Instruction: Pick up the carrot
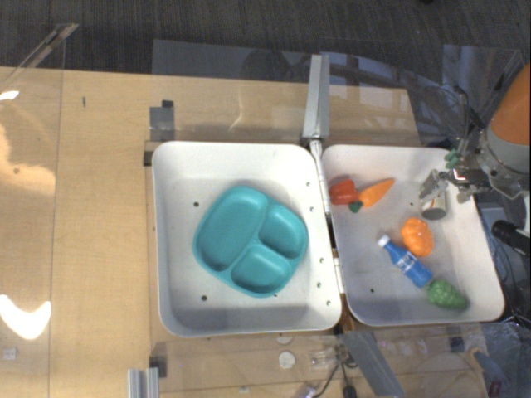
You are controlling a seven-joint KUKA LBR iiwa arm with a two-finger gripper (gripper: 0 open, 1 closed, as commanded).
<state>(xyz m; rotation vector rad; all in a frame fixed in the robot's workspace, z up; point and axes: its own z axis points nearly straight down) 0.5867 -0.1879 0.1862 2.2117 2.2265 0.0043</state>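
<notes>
The carrot (376, 192) is orange with a small green tip at its left end. It lies slanted in the upper left part of the right bin (489, 264), touching or nearly touching a red toy vegetable (343, 191) on its left. My gripper (433, 197) hangs over the same bin's upper right part, about a carrot's length to the right of the carrot, with nothing visibly in it. The grey arm with its orange band (513, 113) comes in from the right edge.
An orange pumpkin-like toy (417, 236), a blue bottle (407, 263) and a green broccoli-like toy (446, 294) lie in the right bin's lower half. The left bin (174, 247) holds a teal divided plate (251, 240). A metal rail (314, 98) runs between the bins at the back.
</notes>
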